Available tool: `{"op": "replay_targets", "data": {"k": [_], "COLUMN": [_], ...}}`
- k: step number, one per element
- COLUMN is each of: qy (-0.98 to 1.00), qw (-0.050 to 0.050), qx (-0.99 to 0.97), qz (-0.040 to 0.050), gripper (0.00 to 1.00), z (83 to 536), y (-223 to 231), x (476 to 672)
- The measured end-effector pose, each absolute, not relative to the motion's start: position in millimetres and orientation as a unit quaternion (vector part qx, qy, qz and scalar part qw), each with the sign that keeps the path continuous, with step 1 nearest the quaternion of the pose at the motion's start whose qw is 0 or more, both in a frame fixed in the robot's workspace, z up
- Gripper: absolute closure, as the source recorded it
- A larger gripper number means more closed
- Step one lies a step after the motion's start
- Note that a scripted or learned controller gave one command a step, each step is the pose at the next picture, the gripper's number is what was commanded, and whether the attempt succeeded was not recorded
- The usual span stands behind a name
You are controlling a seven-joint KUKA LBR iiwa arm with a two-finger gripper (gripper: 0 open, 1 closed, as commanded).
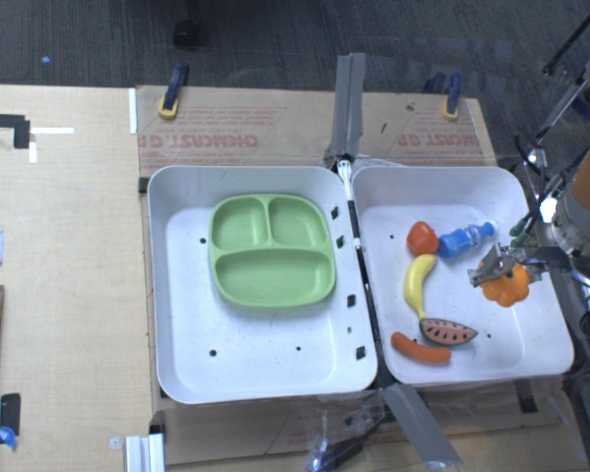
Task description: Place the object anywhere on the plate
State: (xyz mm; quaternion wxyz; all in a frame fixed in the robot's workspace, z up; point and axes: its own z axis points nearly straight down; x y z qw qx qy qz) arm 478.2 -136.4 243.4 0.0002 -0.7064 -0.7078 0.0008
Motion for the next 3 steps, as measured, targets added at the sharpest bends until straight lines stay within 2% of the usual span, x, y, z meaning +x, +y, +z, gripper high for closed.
{"op": "replay_targets", "data": {"k": [1,2,3], "qy": [-0.759,-0.776,-0.802], "qw": [0.001,0.001,0.001], "qx": [-0.651,-0.63,-0.597], "qz": [0.0017,0.0017,0.002], "gripper": [1.0,1.0,1.0], "z": [190.1,190.4,190.2], "y": [-64.0,15.7,69.3], "x": [530.2,543.4,602.3]}}
